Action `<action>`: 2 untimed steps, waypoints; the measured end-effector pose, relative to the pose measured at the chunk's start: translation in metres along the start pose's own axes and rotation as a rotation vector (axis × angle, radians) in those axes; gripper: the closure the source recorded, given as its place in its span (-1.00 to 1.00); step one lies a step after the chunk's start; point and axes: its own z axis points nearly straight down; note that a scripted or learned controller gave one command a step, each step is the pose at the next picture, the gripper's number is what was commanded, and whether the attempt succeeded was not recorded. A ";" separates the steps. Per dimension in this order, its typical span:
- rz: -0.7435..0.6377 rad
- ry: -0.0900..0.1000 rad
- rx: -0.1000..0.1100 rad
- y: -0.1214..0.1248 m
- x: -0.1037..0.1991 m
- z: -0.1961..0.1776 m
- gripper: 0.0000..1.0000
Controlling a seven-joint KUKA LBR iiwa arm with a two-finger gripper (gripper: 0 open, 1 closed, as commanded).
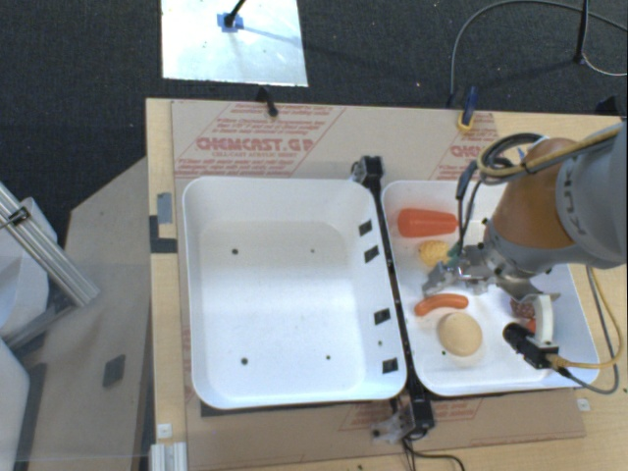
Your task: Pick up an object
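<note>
Right bin (579, 346), near to far: beige egg (459, 335); red sausage (442, 304), long axis left-right, just below the tool (444, 275), jaw state cannot be told; yellow piece (433, 253); orange carrot (426, 223).

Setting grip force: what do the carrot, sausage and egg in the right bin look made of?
Carrot: likely plastic, smooth, evenly orange with a dull sheen. Sausage: probably plastic too, glossy orange-red skin. Egg: hard-looking, matte beige, plastic or wood; can't tell.
</note>
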 end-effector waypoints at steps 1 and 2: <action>0.000 0.000 -0.002 -0.043 0.021 0.000 -1.00; -0.002 0.003 -0.006 -0.040 0.021 -0.012 1.00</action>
